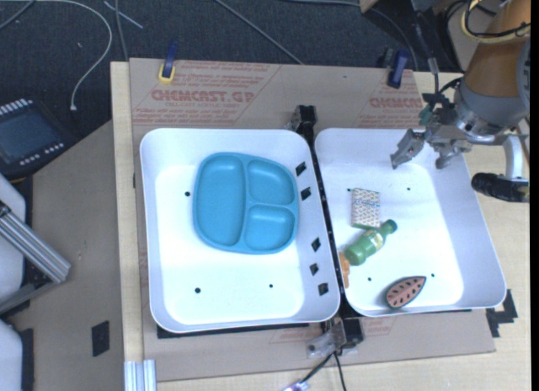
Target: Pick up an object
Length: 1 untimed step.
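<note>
A green bottle (pixel 369 243) lies tilted in the right bin (pixel 472 238), just below a small patterned packet (pixel 365 207), with a brown leaf-shaped piece (pixel 406 291) nearer the front rim. The gripper (pixel 425 154) hangs spread and empty over the bin's far corner, arm entering from the right. A blue divided plate (pixel 246 203) sits in the left bin (pixel 168 238).

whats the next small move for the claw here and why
Probably a short move toward the view's lower left, then down over the green bottle. The claw hangs open near the right bin's far edge with nothing between its fingers, while the bottle, the patterned packet and the brown oval piece lie nearer the camera. The bottle looks easiest to grip.
</note>
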Tool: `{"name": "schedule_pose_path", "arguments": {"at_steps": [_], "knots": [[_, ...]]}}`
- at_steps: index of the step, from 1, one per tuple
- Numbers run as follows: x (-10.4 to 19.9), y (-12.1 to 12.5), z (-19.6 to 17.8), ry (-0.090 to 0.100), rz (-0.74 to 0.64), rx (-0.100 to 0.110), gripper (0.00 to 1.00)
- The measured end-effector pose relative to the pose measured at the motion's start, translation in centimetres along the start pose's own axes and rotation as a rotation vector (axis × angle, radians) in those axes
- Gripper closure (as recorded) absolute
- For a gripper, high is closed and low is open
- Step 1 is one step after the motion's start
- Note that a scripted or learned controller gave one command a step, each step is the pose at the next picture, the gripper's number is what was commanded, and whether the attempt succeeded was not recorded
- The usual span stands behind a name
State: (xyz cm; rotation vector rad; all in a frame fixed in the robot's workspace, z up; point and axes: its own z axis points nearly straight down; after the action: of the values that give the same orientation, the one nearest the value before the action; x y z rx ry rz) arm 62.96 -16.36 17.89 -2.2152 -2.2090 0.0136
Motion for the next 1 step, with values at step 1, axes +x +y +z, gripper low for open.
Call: {"name": "schedule_pose_path", "arguments": {"at_steps": [1], "knots": [[0.03,0.33,-0.89,-0.003,-0.003,-0.015,0.00]]}}
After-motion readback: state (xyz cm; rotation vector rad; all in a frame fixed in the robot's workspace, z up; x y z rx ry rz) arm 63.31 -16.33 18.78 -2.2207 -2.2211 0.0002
